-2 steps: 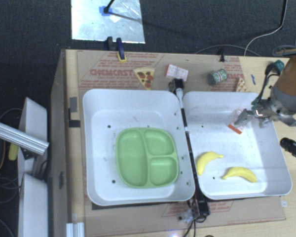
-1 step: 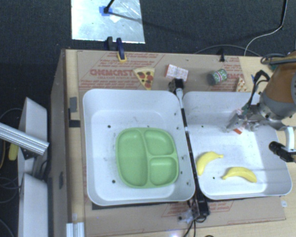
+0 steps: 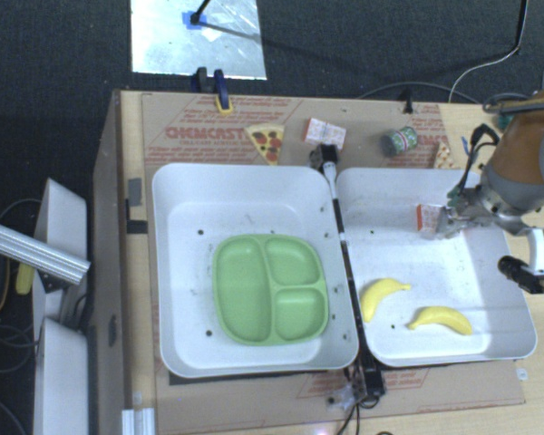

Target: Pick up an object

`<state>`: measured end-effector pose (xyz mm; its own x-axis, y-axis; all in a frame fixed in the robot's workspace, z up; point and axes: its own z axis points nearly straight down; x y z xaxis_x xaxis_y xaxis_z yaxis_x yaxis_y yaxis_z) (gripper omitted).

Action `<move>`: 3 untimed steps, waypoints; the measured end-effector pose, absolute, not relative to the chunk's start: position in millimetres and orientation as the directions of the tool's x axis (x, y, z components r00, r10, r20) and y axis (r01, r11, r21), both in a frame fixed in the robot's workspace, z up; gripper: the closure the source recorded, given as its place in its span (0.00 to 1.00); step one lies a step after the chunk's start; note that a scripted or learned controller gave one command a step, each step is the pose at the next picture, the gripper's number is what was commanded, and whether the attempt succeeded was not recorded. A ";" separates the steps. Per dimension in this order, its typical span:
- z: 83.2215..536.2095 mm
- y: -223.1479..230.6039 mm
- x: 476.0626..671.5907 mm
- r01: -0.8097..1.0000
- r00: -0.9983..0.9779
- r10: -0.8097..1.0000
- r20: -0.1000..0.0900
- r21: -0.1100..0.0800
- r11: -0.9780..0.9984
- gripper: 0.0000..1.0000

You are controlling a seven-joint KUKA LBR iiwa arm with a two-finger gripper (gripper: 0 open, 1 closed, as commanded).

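So, looking down on the bench, there are 2 white bins side by side. The left bin has a green divided plate sitting in it, 3 compartments, nothing on it that I can see.

The right bin is where the action is. The arm comes in from the right, orange band above the wrist, and the gripper is down low near the back right part of that bin. Right at its tip, on the left side, there's a small red and white packet, touching or just beside the fingers. Honestly I can't tell whether the fingers are apart or together, the wrist and cabling hide them, and I can't say the packet is actually between them.

Also in the right bin there are 2 bananas near the front: the left banana close to the divider between the bins, and the right banana further right. Both are well apart from the gripper, lying flat on the floor of the bin.

On the cardboard behind the bins there's a toy pizza slice, a small white wrapper and a little green can on its side.
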<state>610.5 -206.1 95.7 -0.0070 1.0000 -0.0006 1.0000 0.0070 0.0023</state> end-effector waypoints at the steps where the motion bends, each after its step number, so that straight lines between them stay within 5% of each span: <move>1: 193.8 -205.2 572.3 1.000 -0.001 1.000 -0.002 0.005 0.001 1.00; 2: 192.7 -204.9 571.7 1.000 -0.001 1.000 -0.001 0.003 0.001 0.00; 3: 167.4 -165.2 596.4 1.000 -0.005 1.000 0.000 0.002 0.005 0.00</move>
